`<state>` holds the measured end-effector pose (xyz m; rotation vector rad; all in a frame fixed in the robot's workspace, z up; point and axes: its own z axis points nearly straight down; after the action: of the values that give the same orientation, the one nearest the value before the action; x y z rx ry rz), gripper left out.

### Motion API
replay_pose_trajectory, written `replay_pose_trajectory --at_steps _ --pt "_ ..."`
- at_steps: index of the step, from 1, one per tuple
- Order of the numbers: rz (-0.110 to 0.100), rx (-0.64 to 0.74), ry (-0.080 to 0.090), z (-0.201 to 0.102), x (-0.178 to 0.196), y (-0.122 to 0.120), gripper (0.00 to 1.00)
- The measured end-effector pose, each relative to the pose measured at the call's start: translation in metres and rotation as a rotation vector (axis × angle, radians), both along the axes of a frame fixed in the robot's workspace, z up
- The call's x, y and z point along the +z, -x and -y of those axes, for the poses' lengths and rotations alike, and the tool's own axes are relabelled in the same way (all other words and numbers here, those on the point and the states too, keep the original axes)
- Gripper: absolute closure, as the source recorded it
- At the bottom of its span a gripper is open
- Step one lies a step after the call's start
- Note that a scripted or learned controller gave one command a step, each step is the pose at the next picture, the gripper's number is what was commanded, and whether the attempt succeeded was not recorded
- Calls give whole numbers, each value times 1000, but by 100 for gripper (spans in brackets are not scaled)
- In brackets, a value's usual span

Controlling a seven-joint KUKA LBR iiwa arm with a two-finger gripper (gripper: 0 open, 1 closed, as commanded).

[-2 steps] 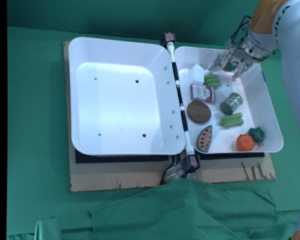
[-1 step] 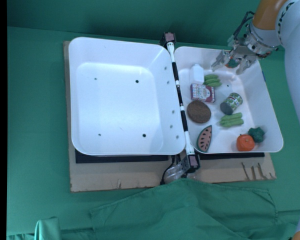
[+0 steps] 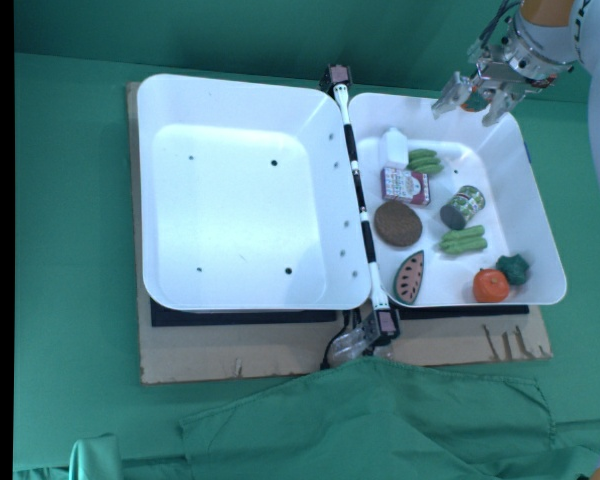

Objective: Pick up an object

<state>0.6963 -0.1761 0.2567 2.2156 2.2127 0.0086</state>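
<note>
My gripper (image 3: 469,108) hangs above the far rim of the right bin (image 3: 540,218), with its two fingers spread apart. A small red and green thing (image 3: 472,100) shows in the gap near the palm; I cannot tell what it is or whether it is held. Below in the right bin lie a white bottle (image 3: 393,146), green pods (image 3: 423,160), a red packet (image 3: 405,184), a green can (image 3: 463,206), a brown round cookie (image 3: 398,223), more green pods (image 3: 463,239), a watermelon slice (image 3: 410,276), an orange (image 3: 491,285) and a dark green piece (image 3: 514,267).
The left bin (image 3: 170,108) sits beside the right one, split from it by a black and white bar (image 3: 356,183). Both rest on a cardboard sheet (image 3: 210,358). Green cloth (image 3: 380,418) bunches at the front.
</note>
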Motion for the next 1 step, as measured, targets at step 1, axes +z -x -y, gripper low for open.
replay_pose_trajectory --at_steps 1 --pt "0 0 0 4 48 -3 100"
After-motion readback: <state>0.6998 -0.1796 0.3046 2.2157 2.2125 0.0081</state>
